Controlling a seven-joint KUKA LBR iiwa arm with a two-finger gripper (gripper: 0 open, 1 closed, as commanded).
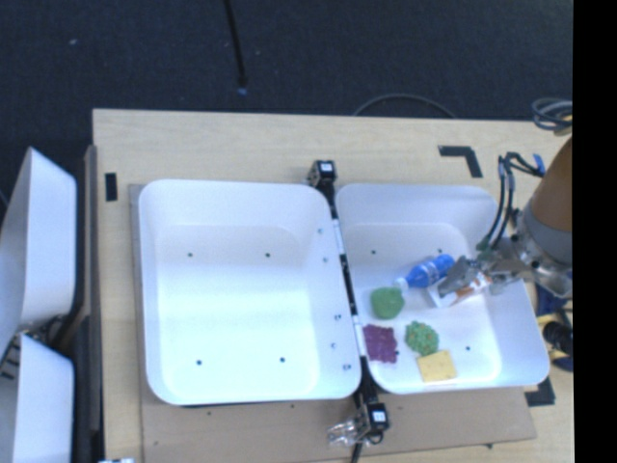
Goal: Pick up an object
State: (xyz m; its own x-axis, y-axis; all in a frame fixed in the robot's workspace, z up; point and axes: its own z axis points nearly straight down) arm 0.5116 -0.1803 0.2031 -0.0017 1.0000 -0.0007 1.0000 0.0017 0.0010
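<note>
The claw (459,280) hangs low in the right bin (482,210), just beside a small blue bottle (425,271) lying on its side, long axis slanting up-right. Whether the claw is spread cannot be told.

Grey arm (540,249) with orange band (554,196) above wrist, dark cables (503,196) looped behind the band, metallic gripper (461,280) with reddish marking near the jaws.

You see the end effector (455,280) low in the right bin (405,205) beside a blue bottle (427,271), with green balls (388,303), a purple piece (380,342) and a yellow block (437,366) nearby.
</note>
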